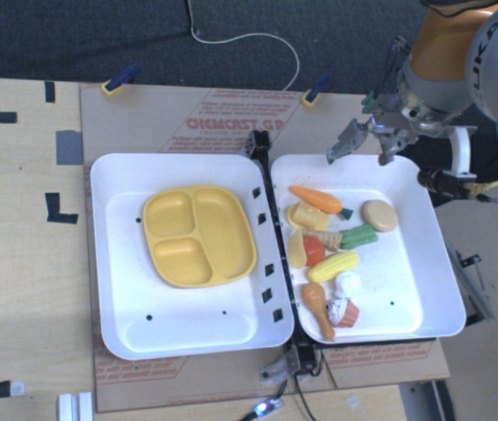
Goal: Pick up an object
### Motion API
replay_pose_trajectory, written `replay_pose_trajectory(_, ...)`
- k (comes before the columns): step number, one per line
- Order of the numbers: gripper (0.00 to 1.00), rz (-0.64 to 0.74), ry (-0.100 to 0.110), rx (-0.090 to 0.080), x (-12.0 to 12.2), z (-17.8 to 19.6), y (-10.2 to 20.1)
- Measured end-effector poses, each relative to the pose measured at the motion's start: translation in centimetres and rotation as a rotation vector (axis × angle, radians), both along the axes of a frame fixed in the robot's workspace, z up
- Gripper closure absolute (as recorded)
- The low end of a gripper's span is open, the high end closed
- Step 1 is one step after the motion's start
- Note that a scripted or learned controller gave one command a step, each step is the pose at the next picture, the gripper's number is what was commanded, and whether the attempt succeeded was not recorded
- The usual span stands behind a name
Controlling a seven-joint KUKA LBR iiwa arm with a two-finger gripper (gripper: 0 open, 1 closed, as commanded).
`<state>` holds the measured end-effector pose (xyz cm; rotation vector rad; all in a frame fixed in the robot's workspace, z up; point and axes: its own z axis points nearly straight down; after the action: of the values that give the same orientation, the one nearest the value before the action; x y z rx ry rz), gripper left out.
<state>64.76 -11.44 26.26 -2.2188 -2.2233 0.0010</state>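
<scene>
**Gripper above far rim of right bin**

Gripper [361,146] spread wide, holding nothing, over the right bin's [424,235] far rim. Bare white floor along that bin's right side. Smooth plastic carrot [316,199], orange and tapered, lies at the far end of the food cluster. Yellow divided tray [200,235] occupies left bin [117,261].

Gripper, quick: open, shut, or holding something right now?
Two-finger gripper: open, holding nothing, above the far rim of the right shallow white bin.

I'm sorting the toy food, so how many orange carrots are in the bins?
1. The carrot lies at the back of the right bin, above the food pile. Another could be hidden under the pile, though nothing suggests it.
</scene>
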Motion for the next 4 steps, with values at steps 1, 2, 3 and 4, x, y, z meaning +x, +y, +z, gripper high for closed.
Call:
replay_pose_trajectory(1,0.00,0.004,0.013,0.004,-4.4,-8.4,6.4)
replay_pose_trajectory(2,0.00,0.004,0.007,0.003,-12.4,-7.9,12.1)
replay_pose_trajectory(3,1.00,0.000,0.004,0.000,-12.1,-6.9,11.8)
replay_pose_trajectory(4,1.00,-0.001,-0.019,-0.001,-11.2,13.3,9.6)
